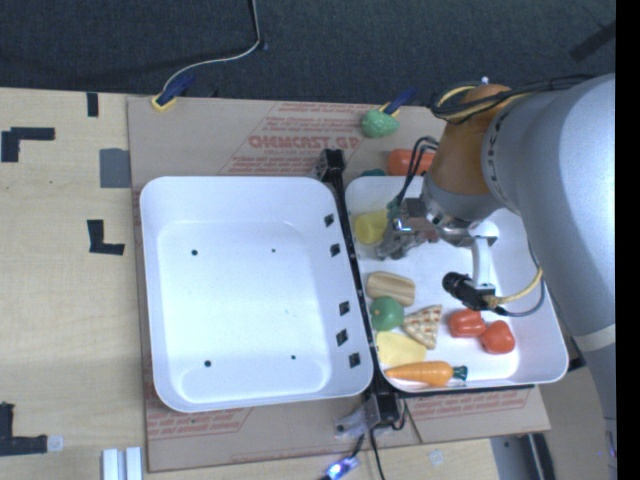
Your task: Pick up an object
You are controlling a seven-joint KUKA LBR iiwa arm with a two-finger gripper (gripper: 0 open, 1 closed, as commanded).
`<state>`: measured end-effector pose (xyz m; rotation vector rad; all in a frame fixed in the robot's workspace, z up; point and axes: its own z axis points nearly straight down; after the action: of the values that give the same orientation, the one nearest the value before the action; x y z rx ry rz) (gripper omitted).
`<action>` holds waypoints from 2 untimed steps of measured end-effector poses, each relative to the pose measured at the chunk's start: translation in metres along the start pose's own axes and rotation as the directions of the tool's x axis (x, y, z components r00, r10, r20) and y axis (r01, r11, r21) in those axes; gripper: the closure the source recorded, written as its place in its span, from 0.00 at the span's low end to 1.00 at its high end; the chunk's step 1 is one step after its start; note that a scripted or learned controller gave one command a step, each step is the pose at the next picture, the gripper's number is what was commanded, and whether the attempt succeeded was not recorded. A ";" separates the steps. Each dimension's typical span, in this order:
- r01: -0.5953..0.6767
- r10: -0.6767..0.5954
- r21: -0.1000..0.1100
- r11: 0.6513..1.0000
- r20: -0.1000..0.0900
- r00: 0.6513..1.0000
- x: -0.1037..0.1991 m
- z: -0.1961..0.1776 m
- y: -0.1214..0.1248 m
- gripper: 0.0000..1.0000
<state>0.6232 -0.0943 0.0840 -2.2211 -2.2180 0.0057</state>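
Gripper [398, 236] is down over the yellow piece [369, 227] at the right bin's [545, 368] ten o'clock, seemingly mid-grasp; can't tell its jaw state; next comes a clean lift

Claw [398, 230] hung low in right bin [535, 368], just beside yellow toy [368, 228]; carrot [425, 373] lay at near edge; left bin [240, 288] alongside.

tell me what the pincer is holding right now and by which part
It cannot be told. The pincer sits low in the right bin beside the yellow toy, but no object shows between its tips.
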 end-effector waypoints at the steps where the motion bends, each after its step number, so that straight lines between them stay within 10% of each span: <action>1: 0.007 -0.007 -0.022 1.000 0.000 1.000 0.044 -0.224 0.047 1.00; 2: 0.004 -0.004 -0.021 1.000 0.001 1.000 0.040 -0.351 0.044 1.00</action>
<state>0.6692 -0.0542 0.4351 -2.2280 -2.2332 -0.0160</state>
